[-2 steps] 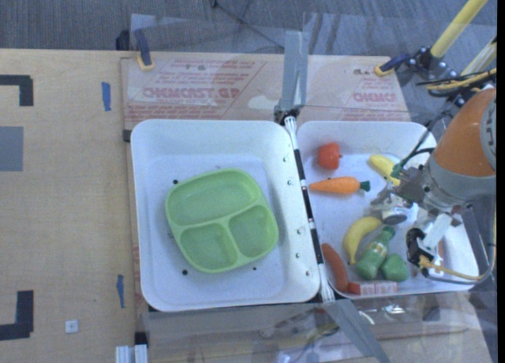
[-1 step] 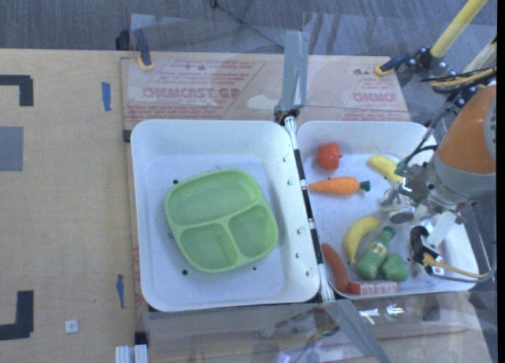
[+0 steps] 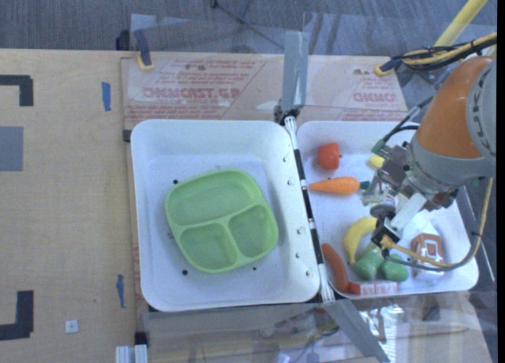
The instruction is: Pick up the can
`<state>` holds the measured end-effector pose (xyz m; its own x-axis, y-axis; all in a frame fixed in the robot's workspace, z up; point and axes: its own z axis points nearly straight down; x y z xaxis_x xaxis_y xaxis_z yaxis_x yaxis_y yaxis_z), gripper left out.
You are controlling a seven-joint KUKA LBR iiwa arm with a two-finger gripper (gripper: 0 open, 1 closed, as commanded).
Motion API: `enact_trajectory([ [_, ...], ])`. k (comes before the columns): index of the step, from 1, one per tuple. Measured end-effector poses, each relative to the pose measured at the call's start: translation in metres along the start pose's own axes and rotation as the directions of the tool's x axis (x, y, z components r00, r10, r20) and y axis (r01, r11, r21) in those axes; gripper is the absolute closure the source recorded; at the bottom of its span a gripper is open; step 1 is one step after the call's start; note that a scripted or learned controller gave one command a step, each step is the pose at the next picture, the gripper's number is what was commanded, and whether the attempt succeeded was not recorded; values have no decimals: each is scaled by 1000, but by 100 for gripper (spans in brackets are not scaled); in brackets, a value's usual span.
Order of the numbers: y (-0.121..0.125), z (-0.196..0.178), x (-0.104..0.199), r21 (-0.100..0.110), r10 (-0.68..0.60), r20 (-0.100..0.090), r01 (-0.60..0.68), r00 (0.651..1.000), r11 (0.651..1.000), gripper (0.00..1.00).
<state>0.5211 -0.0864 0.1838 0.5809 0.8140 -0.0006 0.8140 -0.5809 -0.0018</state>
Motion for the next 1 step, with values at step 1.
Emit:
enact_trajectory([
  [1, 60, -26, 59, 0, 108, 1, -108, 994, 994, 100],
])
